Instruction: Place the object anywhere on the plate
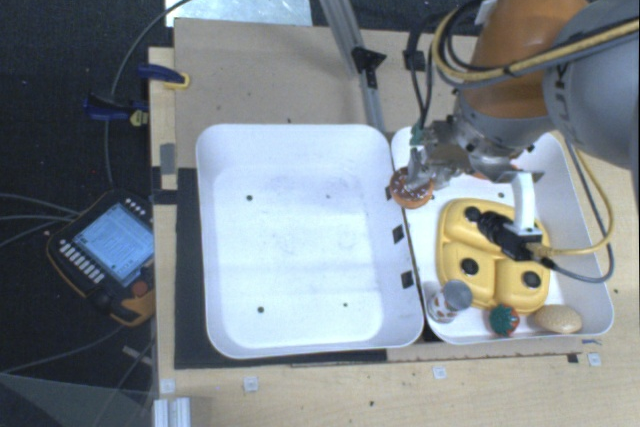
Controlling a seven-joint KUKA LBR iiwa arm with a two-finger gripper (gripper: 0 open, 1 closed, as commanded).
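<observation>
Checking in from the remote station. The arm (540, 35) is in from the right, and the tool (424, 167) is down at the far left corner of the right bin (592, 315). It's sitting right over a brown round thing (411, 188), which is tucked against the bin's left wall. From this angle I honestly can't tell if the tool is apart, together, or clamped on it, since the wrist covers that part.

The brown thing isn't on the yellow plate (470, 280). It's just beside the plate's far left corner. The plate takes up the middle of the right bin. Along that bin's near edge there's a grey-and-white piece (453, 298) at the plate's near left corner, then a green-and-red ball (503, 319), then a tan lump (557, 319) toward the near right corner.

The left bin (290, 235) sits right next to it on the desk (270, 75). A handheld controller (105, 253) lies off the desk's left edge.
</observation>
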